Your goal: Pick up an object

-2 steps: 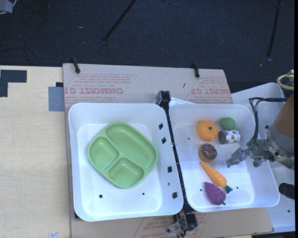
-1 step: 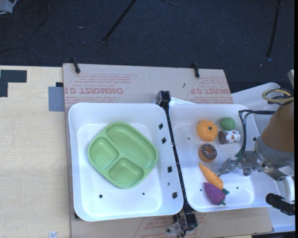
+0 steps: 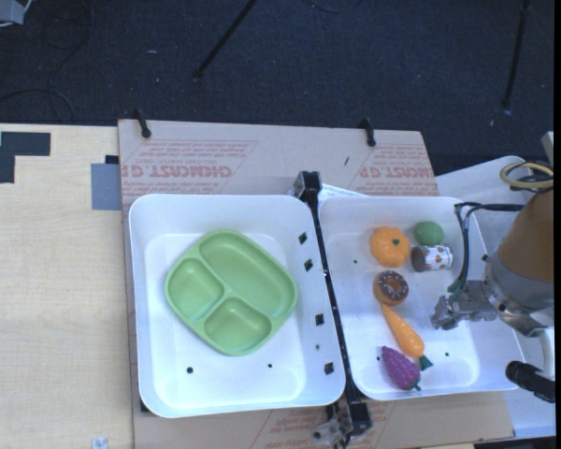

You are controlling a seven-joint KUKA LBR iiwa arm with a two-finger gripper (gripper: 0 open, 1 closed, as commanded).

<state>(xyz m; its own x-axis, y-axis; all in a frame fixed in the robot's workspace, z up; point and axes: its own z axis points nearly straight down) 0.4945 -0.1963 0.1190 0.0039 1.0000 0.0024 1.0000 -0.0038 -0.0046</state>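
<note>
The toy carrot (image 3: 403, 331) lies in the right bin (image 3: 355, 363), just left of the gripper (image 3: 446, 314), slanting down toward a purple eggplant (image 3: 401, 368) below it. The gripper hangs low over the bin floor at its right side, nothing between its fingers; whether they are open or closed I cannot tell. Up and to its left sit a chocolate donut (image 3: 391, 287), a small orange pumpkin (image 3: 390, 246), a little cup (image 3: 432, 258) and a green ball (image 3: 428, 233). Far to the left, the other bin (image 3: 154, 363) holds a green divided plate (image 3: 230, 291).
</note>
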